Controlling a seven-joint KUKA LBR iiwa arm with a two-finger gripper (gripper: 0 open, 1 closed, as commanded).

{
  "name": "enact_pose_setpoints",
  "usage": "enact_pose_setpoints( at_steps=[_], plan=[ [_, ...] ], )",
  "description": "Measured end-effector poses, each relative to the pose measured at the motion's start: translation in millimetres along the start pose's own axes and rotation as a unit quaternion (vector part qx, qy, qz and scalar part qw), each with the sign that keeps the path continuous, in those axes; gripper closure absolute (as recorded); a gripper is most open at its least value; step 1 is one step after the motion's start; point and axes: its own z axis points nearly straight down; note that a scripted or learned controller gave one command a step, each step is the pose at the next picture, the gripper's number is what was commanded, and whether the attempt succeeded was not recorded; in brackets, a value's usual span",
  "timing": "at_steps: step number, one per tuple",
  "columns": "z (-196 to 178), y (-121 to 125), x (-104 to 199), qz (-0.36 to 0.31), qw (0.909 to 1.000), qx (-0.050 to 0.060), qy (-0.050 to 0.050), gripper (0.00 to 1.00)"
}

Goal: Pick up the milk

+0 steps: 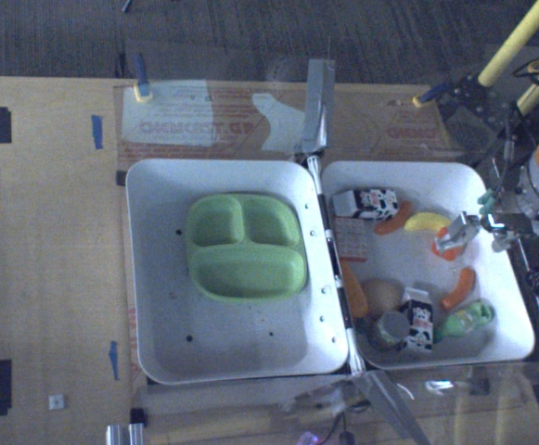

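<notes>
Nearest me, low in the frame, the right bin's (515,336) bottom edge: a milk carton (418,320) with a cow print stands there, a grey can (391,327) just to its left, a green toy (467,319) to its right. Above those I log a tan egg-like piece (381,296), an orange carrot (352,288) along the divider, and an orange sausage (458,287). Mid-frame, the left bin (148,276) carries a green divided plate (246,247). The gripper (461,232) hangs over the right bin's right side, above a red-orange item I can't identify; I cannot tell how wide it stands or whether it has anything. Farther up: a yellow banana (426,222), then a second milk carton (365,203) lying on its side near the bin's top left.
</notes>
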Motion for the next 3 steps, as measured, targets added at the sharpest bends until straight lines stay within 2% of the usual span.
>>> enact_pose_setpoints(
  at_steps=[1,2,3],
  plan=[
    [132,-40,33,0.044,0.999,-0.001,-0.001,0.0],
    [77,-43,61,-0.026,0.9997,-0.001,-0.001,0.0],
    [139,-42,38,-0.17,0.9855,-0.002,0.0,0.0]
  ],
)
